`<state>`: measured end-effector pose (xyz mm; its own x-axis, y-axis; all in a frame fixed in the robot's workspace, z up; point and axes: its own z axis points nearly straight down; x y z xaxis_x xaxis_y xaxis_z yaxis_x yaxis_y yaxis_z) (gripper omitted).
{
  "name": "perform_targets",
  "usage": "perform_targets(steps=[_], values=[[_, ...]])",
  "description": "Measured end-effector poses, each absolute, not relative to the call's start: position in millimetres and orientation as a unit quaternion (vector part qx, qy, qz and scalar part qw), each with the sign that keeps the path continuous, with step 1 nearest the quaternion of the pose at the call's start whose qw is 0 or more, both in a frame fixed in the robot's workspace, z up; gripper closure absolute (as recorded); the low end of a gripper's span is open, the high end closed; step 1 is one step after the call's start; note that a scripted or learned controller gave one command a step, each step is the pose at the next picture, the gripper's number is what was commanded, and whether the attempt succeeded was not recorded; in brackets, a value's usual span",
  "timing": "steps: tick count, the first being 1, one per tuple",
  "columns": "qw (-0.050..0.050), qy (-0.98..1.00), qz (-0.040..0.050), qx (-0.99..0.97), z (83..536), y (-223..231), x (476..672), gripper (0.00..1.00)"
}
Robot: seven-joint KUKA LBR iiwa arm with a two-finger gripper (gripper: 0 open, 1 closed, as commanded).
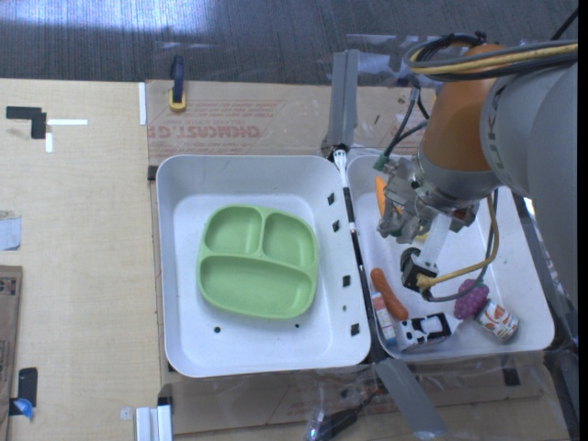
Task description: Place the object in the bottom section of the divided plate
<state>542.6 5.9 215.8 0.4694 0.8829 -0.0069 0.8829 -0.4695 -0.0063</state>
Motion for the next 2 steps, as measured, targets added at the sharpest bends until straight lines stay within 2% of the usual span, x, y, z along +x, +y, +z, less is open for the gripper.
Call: perform_targets(steps=[1,2], values=[[0.001,-0.422,0.0048,-0.907,209.8,62.6,488.2,1.0],[0.0,-0.279,0.0036,-0.96,200.9,98.8,477.8,1.0]])
